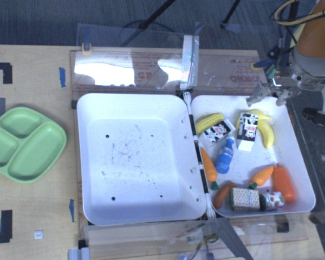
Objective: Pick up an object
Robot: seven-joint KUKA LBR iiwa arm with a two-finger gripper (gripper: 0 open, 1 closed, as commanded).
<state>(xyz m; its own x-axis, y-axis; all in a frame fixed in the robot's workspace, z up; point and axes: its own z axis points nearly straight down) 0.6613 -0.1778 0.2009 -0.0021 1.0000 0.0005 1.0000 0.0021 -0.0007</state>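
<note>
My end effector (271, 95) hangs over the right bin's (306, 169) far right corner, fingers (256, 98) spread apart, nothing between them. Just below, near that far edge: banana (267, 130) touching the cow-print carton (248, 129). Blue bottle (225, 157) mid-bin. Left bin (86, 161) alongside.

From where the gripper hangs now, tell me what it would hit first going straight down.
Likely the far rim of the right bin, or the banana just inside it. The gripper hangs over that back edge, but one slanted view leaves depth uncertain.
</note>
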